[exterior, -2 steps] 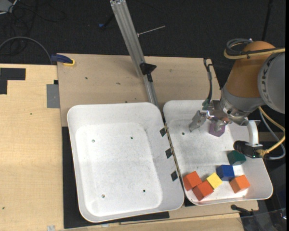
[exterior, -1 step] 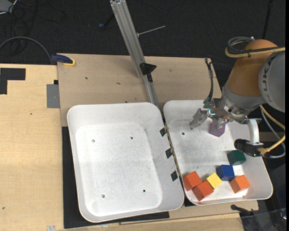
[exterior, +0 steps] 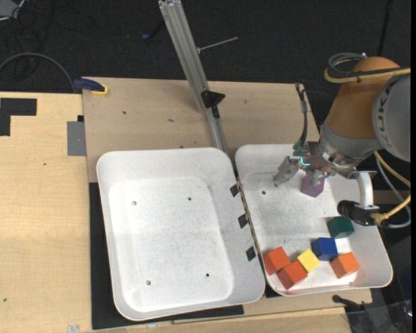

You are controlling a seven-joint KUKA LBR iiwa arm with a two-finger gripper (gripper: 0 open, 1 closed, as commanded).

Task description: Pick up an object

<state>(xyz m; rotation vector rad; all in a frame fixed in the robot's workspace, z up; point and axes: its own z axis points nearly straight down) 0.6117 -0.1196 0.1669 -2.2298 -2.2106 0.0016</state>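
Observation:
My gripper point(exterior: 301, 175) hangs over the upper part of the right bin point(exterior: 267, 159), with its fingers spread apart. A purple block point(exterior: 313, 184) sits right at the right-hand finger, partly covered by it; the left finger point(exterior: 285, 173) stands apart from the block. I cannot see the block pinched between the two fingers. The orange-banded wrist rises above the gripper to the right.
At the right bin's near end lie a green block point(exterior: 340, 226), a blue block point(exterior: 324, 247), a yellow block point(exterior: 308, 260) and three orange blocks point(exterior: 277, 258). The left bin point(exterior: 118, 165) lies alongside. A metal rail point(exterior: 194, 68) slants up behind the bins.

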